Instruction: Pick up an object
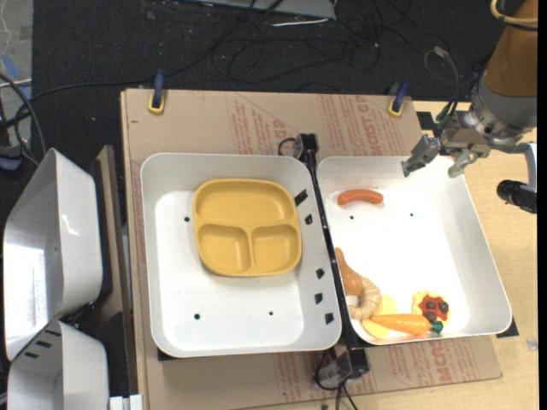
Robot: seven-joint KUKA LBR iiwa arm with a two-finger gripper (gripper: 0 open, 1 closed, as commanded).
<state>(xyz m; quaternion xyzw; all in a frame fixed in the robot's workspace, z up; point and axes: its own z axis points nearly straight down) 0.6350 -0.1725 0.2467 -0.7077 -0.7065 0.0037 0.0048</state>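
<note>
Nearest the camera, in the right bin's (479,229) front corner, lie a carrot (402,323), a shrimp (366,301), a drumstick (349,272) and 1 red-and-yellow toy (432,306), crowded together and some touching. Farther back in that bin, a sausage (360,197) lies alone on bare floor, well apart from the pile. Beyond it, over the bin's far right corner, the gripper (438,162) hovers with its 2 fingers spread and nothing between them. I judge the step to be the approach — no object is picked yet. Next the arm must choose a target, likely the lone sausage, move over it, line the fingers across it, descend and close. Count: 2 bins, 1 yellow tray (248,226) in the left bin (162,254), 5 toys in the right.
</note>
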